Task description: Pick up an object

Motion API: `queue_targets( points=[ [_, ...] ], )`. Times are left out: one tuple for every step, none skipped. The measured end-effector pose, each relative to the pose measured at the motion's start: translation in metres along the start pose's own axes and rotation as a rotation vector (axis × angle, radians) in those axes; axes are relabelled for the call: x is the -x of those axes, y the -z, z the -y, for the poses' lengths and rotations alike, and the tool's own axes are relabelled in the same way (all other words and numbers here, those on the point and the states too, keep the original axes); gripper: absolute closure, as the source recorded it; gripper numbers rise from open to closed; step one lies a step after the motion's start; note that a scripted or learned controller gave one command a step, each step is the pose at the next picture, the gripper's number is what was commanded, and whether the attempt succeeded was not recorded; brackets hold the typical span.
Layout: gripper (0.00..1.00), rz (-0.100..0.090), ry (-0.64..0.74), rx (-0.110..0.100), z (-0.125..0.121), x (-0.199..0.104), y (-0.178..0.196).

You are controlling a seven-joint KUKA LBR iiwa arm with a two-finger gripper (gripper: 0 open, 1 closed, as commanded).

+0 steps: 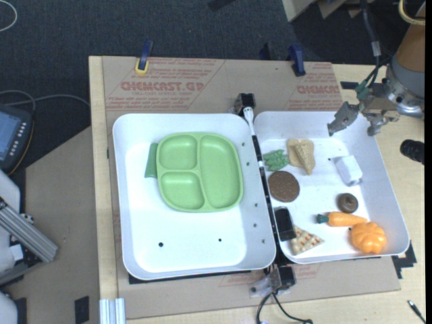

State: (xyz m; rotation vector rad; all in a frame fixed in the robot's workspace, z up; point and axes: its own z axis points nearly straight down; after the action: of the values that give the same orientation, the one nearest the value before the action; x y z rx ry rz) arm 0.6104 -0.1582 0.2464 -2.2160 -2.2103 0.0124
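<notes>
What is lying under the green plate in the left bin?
A darker green flat piece pokes out from under the green plate at its left edge. The plate covers the rest of it, so its full shape cannot be seen.

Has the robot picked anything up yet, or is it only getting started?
Only starting. Nothing looks done: the gripper hangs open over the right bin's far edge, nothing between its jaws. The carrot, pumpkin and brown disc lie in that bin. Choosing, grasping and lifting remain.
</notes>
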Motion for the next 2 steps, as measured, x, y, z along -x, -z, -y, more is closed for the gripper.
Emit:
queue_targets(
  points=[
    [0.00, 0.003, 0.003, 0.013, -0.002, 0.000, 0.008],
    [0.00, 0.002, 0.002, 0.009, -0.002, 0.001, -0.035]
  ],
)
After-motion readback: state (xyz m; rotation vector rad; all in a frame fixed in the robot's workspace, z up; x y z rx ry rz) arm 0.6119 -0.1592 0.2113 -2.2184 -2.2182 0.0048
